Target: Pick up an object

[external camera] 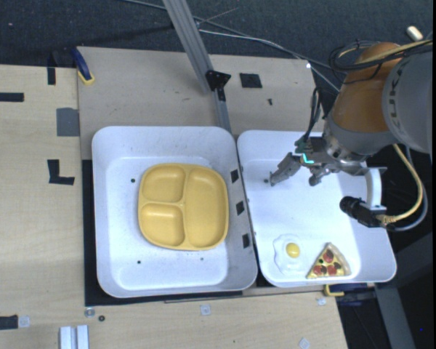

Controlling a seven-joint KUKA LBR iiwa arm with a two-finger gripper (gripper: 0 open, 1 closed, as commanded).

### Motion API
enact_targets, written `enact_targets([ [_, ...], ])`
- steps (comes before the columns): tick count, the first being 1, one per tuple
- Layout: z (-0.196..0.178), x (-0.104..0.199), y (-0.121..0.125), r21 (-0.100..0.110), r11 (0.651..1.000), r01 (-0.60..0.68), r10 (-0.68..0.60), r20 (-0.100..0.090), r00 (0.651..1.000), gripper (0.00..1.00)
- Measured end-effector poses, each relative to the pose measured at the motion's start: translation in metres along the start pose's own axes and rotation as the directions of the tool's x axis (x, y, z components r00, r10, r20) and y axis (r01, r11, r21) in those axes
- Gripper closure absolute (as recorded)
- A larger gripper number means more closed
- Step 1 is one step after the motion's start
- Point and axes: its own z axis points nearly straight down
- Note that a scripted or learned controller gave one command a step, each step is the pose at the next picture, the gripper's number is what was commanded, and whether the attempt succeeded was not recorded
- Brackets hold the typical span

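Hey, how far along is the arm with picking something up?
Nothing looks picked up yet. The yellow tray sits in the left bin; the toy egg and pizza slice lie at the near end of the right bin. The gripper is over that bin's far half, fingers spread, with nothing between them. Reaching, closing on an object and lifting all remain.
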Motion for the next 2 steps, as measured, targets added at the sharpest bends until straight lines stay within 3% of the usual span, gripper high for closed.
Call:
enact_targets([
  [1,-0.001,0.0,0.001,-0.002,1.0,0.0,0.0,0.0,1.0,0.0],
  [2,0.048,0.0,0.009,0.001,1.0,0.0,0.0,0.002,1.0,0.0],
])
